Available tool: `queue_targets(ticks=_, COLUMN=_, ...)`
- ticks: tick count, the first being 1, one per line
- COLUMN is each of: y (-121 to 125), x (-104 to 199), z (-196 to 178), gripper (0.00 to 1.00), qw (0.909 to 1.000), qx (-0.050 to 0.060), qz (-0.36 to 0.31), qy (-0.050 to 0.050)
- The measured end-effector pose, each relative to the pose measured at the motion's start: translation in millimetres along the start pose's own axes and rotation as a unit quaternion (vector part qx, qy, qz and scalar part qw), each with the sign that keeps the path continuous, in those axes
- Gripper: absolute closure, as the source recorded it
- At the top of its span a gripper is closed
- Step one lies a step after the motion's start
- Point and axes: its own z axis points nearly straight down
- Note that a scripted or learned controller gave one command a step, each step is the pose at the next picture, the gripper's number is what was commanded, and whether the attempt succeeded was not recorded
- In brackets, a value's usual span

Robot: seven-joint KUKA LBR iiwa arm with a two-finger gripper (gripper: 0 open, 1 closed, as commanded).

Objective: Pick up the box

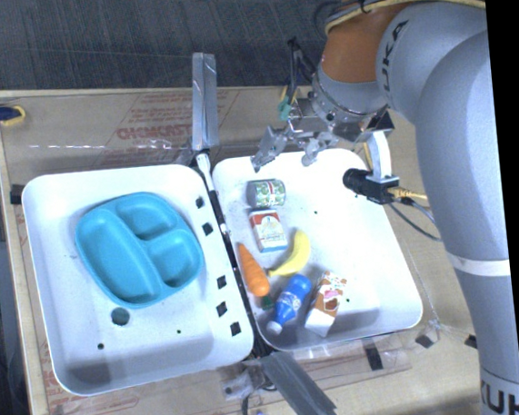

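Observation:
A small red and white box (268, 229) lies flat in the right bin (388, 263), just below a green can (265, 193). A second carton, an orange and white box (326, 301), leans near the bin's front right. My gripper (283, 160) hangs over the bin's back edge, above and behind the can. It is open, its two fingers spread wide with nothing between them. It is well clear of both boxes.
A banana (292, 255), a carrot (253, 271) and a blue bottle (290, 302) crowd the right bin between the two boxes. The left bin (63, 349) holds a blue divided tray (140, 248). A black cable plug (367, 183) juts out by the wrist.

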Motion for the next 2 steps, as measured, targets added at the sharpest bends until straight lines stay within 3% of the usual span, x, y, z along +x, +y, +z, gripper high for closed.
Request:
queue_targets(ticks=1, y=-19.3, x=12.4, z=131.9, gripper=0.00, qw=1.0000, qx=-0.003, qz=0.001, qy=-0.001)
queue_targets(ticks=2, y=-57.2, x=1.6, z=139.9, gripper=0.00, qw=0.9999, qx=-0.008, qz=-0.009, qy=-0.001)
